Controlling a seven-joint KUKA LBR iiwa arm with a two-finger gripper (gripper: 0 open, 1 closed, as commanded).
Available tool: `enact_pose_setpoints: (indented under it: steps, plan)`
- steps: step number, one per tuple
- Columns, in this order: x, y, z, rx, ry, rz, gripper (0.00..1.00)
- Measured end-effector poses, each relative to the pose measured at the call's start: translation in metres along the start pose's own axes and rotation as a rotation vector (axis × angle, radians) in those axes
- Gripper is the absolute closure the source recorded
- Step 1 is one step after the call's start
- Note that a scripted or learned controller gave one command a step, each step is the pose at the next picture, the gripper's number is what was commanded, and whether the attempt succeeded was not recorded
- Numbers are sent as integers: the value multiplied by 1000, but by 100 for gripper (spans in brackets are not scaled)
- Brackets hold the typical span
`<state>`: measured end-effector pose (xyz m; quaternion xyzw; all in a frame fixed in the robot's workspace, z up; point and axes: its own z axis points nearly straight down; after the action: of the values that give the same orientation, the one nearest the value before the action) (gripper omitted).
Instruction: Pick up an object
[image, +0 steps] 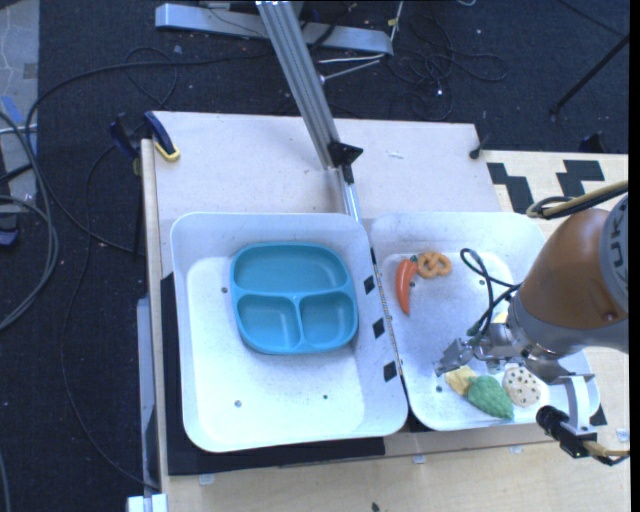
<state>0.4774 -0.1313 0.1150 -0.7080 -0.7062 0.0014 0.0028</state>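
We are approaching: the gripper (456, 358) hangs just above the yellow piece (460, 380); jaw state indiscernible. Next, lower and grasp.

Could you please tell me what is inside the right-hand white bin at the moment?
The right bin holds a carrot, a pretzel, a yellow piece, a green leafy item and a speckled cookie. The arm covers its right side.

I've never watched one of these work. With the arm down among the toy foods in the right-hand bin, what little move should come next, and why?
Probably a short drop straight down. The end effector sits just above the yellow piece, with a green leafy piece and a speckled cookie crowded beside it, so sideways motion risks nudging them.
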Motion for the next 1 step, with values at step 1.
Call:
enact_pose_setpoints:
  steps: [1]
  plan:
    - [0, 1, 22, -7, -3, 0, 0]
